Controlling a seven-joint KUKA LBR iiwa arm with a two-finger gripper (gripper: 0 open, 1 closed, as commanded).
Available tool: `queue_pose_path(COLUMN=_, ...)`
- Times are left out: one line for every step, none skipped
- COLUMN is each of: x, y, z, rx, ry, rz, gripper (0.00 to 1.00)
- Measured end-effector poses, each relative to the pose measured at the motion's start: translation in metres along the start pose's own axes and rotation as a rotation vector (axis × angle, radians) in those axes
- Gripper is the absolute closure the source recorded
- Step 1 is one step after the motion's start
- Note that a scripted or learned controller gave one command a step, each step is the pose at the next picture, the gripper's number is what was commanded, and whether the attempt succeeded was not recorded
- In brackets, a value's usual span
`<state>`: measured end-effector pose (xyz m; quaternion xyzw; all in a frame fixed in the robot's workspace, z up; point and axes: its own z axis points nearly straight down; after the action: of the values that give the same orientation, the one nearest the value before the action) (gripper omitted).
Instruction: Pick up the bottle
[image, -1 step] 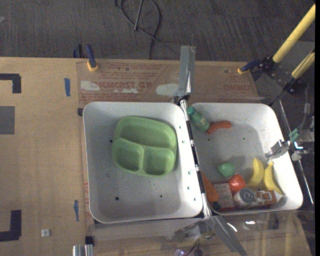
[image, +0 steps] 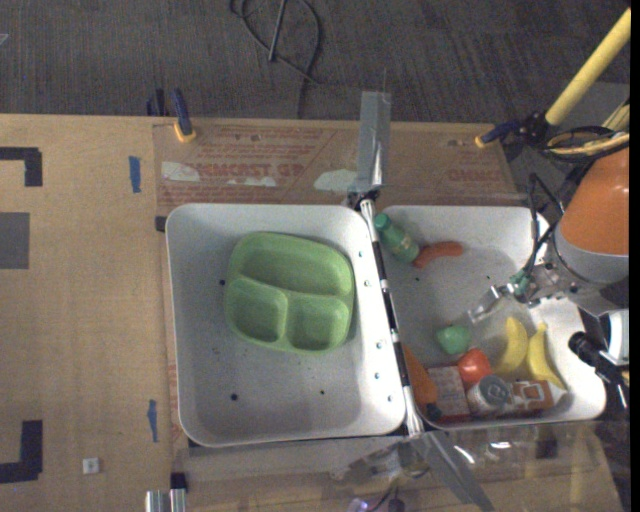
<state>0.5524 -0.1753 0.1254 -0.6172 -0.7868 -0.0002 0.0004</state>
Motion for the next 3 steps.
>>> queue_pose_path(x=0.046, y=0.001, z=0.036, rx=-0.009, ry=-0.009, rz=-0.117, gripper=0.00)
queue_pose_path(x=0.063, y=-0.047, z=0.036, rx=-0.016, ry=-0.007, rz=0.472, gripper=0.00)
queue_pose_path(x=0.060, y=-0.047, z=0.025, rx=-0.019, ry=-0.012, rz=0.475, gripper=1.00)
